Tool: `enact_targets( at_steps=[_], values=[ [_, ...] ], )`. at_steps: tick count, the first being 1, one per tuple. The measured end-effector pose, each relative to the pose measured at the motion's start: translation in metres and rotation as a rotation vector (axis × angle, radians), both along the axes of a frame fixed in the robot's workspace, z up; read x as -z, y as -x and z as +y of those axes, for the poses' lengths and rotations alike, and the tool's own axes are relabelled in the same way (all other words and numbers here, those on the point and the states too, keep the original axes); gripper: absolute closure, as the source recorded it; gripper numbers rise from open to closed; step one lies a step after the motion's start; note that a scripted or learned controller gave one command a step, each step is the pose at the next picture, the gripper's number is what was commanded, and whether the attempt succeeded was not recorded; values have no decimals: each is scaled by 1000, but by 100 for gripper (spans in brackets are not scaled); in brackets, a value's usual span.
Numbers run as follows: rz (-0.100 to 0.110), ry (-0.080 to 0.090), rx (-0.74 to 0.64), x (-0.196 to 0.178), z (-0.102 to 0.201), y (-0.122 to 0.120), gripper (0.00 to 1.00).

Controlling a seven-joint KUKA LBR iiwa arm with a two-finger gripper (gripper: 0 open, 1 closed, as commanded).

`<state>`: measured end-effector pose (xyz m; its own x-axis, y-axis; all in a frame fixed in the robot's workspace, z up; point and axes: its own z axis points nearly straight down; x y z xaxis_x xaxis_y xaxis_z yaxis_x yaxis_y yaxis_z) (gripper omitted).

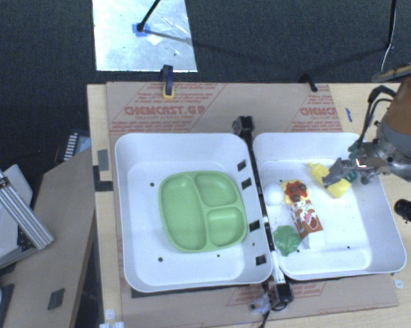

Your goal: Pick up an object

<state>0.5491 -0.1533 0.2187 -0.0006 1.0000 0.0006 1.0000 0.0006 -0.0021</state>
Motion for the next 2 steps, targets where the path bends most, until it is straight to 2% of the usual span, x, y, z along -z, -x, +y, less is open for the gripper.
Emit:
enact_targets(
  at_steps=[1, 2],
  values=[
    [1, 0, 0, 58, -4, 8, 0],
    [-4, 0, -2, 104, 2, -1, 0]
  ],
)
